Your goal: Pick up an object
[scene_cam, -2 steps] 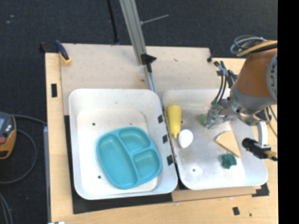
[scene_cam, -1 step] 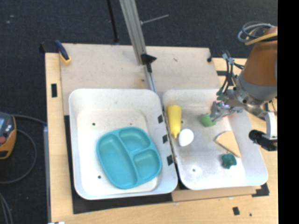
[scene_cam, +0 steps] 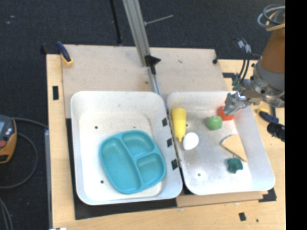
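In the right bin (scene_cam: 254, 176) lie a yellow banana-like piece (scene_cam: 179, 121), a white egg-shaped object (scene_cam: 190, 141), a green apple (scene_cam: 214, 122), a tan wedge (scene_cam: 234, 147) and a small dark green piece (scene_cam: 234, 165). A red object (scene_cam: 223, 114) sits at the bin's upper right, partly hidden. My gripper (scene_cam: 231, 104) hangs directly over that red object, its tips at or just above it. The arm's orange band (scene_cam: 274, 51) shows at the right edge.
The left bin (scene_cam: 86, 109) holds a light blue divided plate (scene_cam: 133, 161). A slanted aluminium post (scene_cam: 136, 25) rises behind the bins, its base near the gap between them. Cables and small tools lie on the bench to the right.
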`<state>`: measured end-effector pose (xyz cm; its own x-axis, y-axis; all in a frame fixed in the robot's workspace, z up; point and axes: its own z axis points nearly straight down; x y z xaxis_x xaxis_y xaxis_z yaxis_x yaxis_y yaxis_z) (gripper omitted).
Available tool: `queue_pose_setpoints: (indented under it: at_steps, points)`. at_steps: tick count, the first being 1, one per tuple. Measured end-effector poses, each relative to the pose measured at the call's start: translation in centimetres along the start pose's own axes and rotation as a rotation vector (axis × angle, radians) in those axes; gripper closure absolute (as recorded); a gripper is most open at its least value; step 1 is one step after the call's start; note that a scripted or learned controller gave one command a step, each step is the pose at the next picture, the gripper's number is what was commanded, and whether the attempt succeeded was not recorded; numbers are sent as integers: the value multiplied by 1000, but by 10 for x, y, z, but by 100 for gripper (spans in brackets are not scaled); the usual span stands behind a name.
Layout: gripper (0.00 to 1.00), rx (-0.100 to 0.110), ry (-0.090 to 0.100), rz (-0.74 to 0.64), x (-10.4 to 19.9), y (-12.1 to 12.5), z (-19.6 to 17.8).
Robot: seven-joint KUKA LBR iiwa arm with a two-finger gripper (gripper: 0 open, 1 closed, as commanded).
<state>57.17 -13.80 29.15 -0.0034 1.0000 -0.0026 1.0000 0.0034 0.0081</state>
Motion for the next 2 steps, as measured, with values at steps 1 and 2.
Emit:
queue_pose_setpoints:
  at_steps: [1, 2]
  points:
    - [100, 5, 2, -2, 45, 18, -1]
    - [100, 6, 2, -2, 85, 39, 6]
